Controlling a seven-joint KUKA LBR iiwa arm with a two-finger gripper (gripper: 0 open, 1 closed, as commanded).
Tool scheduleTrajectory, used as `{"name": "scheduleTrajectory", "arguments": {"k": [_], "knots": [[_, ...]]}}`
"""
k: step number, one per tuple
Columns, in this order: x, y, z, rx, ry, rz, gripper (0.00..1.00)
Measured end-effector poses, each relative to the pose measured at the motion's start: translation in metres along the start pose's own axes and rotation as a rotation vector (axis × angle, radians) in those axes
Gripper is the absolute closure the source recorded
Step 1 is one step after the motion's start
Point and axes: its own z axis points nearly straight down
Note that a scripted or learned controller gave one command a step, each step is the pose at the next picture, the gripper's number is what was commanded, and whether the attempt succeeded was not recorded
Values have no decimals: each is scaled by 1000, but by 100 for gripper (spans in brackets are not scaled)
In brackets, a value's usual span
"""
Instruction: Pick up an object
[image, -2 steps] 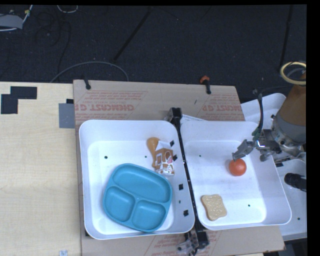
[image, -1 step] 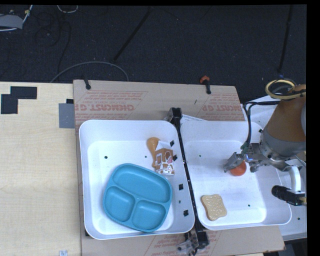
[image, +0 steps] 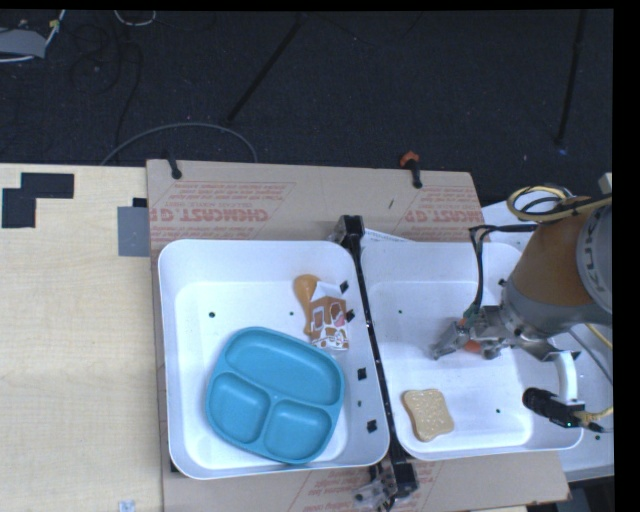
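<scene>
Arm: the grey arm (image: 560, 275) with its orange band comes in from the right and bends down into the right bin.
Gripper: the gripper (image: 447, 346) sits low over the floor of the right bin, about midway between its far and near walls, pointing left.
Fingers: too small and blurred to judge; I cannot tell whether they are apart or closed, and nothing can be made out between them.
Right bin: the right bin (image: 420, 275) is white and shallow, touching the left bin along a dark divider.
Toast: a slice of toast (image: 428, 414) lies flat on the floor of the right bin near its near wall, left of centre. It is nearer the camera than the gripper and apart from it.
Left bin: the left bin (image: 190, 290) is white and shallow.
Plate: a blue plate (image: 275, 394) with three compartments lies in the near half of the left bin, slightly tilted.
Small packet: a brown and white patterned packet (image: 328, 324) lies by the right wall of the left bin, just beyond the plate's far right edge.
Tan piece: a small tan piece (image: 305, 290) lies just beyond the packet, touching or nearly touching it.
Board: a cardboard sheet (image: 300, 205) lies under both bins.
</scene>
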Motion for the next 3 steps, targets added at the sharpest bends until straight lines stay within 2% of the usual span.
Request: {"name": "scheduleTrajectory", "arguments": {"k": [1,2,3], "knots": [[-2,1,-13,-3,-1,4,100],[-3,-3,-76,-11,-3,2,100],[-2,3,-119,-11,-3,-2,100]]}}
